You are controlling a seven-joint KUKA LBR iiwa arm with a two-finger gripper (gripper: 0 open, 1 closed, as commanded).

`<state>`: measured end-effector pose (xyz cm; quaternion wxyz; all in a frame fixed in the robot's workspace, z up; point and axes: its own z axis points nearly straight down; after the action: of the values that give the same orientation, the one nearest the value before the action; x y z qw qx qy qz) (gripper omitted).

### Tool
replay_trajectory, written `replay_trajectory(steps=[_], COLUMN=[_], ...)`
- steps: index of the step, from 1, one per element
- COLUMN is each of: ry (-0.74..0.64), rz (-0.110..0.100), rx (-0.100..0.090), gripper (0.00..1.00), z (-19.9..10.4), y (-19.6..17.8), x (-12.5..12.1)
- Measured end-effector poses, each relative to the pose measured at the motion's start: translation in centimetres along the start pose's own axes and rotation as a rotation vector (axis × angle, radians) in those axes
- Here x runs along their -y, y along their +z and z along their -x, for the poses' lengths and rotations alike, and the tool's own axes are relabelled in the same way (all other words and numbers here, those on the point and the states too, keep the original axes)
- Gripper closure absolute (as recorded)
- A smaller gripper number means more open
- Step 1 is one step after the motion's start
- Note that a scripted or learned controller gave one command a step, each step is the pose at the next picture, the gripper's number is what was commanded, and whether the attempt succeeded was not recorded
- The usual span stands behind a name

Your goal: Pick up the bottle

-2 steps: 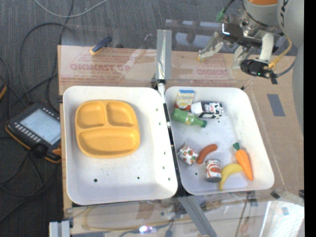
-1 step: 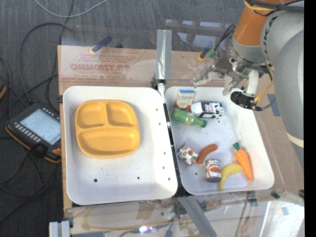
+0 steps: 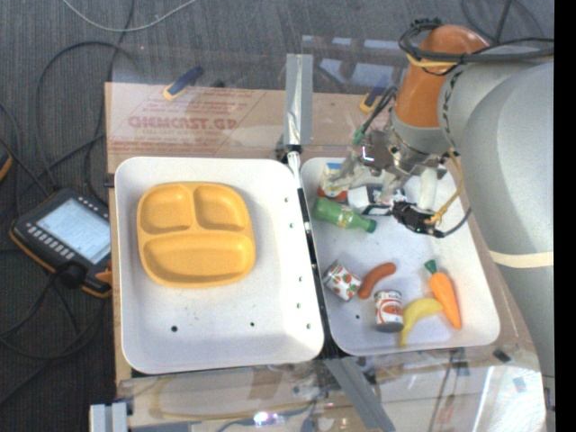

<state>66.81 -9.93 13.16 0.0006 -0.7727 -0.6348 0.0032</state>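
Nearest the camera, the arm (image 3: 504, 151) enters from the right. Gripper (image 3: 378, 183) is positioned over the far end of the right bin (image 3: 477, 331); finger state cannot be determined. Green bottle (image 3: 344, 215) lies on its side just beside the gripper, near that bin's left wall.

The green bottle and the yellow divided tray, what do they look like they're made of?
The green bottle looks like glossy, slightly see-through plastic, judging by its bright highlights, though glass can't be ruled out. The yellow divided tray looks like opaque moulded plastic with a smooth satin finish: rounded compartment ridges, soft sheen.
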Motion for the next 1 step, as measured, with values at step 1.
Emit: replay_trajectory(steps=[1], ry=[0.071], rz=[0.029], rx=[-0.007], gripper=[0.0], z=[0.27], y=[0.97], x=[1.05])
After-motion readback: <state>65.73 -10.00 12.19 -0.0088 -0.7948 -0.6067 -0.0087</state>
